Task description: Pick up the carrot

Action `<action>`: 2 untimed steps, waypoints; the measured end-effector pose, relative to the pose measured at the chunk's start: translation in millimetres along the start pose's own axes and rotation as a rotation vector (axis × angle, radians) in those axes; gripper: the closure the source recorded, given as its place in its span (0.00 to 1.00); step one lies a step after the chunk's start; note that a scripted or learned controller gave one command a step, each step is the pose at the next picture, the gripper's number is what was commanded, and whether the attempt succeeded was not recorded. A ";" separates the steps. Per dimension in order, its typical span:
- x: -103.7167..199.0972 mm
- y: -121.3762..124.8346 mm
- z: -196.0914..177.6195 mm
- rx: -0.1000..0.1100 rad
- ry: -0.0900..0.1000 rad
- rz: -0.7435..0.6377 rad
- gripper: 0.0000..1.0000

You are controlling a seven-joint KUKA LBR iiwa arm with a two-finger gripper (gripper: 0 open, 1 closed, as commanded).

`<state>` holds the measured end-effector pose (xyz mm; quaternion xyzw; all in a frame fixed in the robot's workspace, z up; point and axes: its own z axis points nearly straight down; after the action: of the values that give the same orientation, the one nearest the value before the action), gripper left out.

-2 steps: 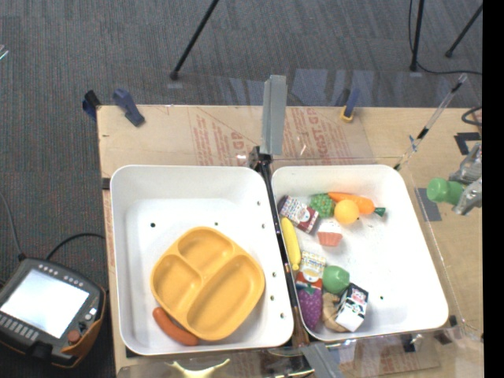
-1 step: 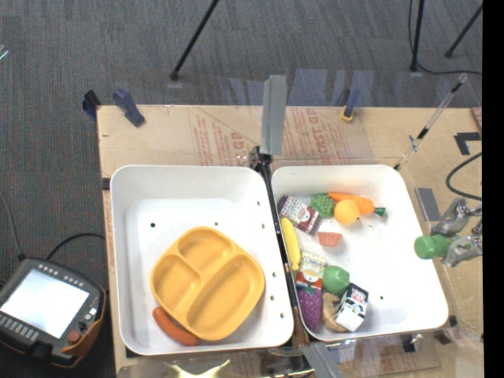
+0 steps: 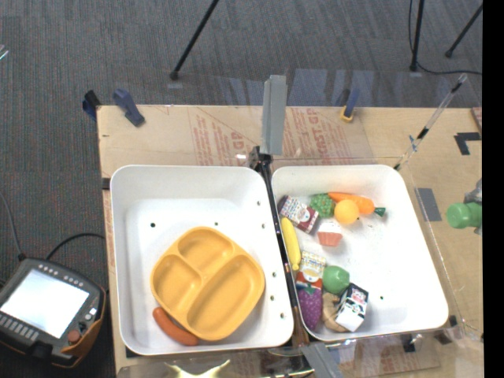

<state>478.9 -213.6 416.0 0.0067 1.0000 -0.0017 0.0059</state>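
Two white bins on the bench, and the claw (image 3: pixel 474 197) is just barely poking in at the far right edge, outside the right bin (image 3: pixel 394 181), over the bare bench. Honestly can't tell how open it is or whether it's got anything, too little of it shows.

The carrot (image 3: pixel 365 204) is well away from the claw, off toward picture-left and about level with it, lying near the back wall of the right bin. An orange ball (image 3: pixel 346 212) sits right against it on the side away from the claw. Farther from the claw still, the left bin (image 3: pixel 134 195) has a yellow divided plate (image 3: pixel 209 282) in it.
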 end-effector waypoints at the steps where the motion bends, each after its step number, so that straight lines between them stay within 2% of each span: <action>1: 4.3 4.3 148.8 -0.011 0.018 -0.246 1.00; 2: 3.1 4.0 145.3 -0.007 0.012 -0.247 0.00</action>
<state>477.6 -210.0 270.6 -0.1168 0.9932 0.0013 -0.0003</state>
